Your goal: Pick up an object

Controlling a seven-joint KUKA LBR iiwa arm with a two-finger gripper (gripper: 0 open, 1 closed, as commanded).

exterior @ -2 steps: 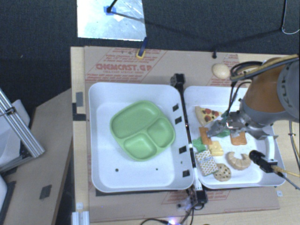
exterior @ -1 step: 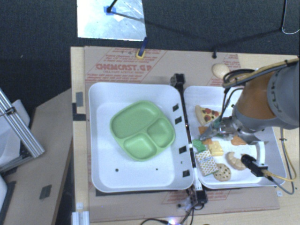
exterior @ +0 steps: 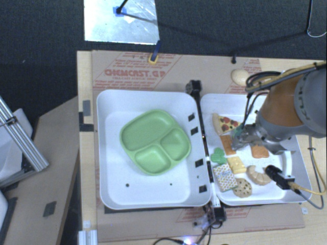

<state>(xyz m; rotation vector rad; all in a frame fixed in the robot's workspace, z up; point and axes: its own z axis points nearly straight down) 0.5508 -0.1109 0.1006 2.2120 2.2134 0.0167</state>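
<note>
Cookie [exterior: 243, 188] — well below gripper [exterior: 239, 135], R bin [exterior: 301, 180].

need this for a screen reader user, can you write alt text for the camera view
A grey and orange arm reaches from the right into the right bin, its pincer low over toy foods: a pizza slice, cracker, croissant and cookie. The left bin holds a green divided plate.

camera view | fixed above the desk [exterior: 127, 65] | aimed down at a slant | both bins framed from mid distance | arm [exterior: 291, 106] entering from right
</note>
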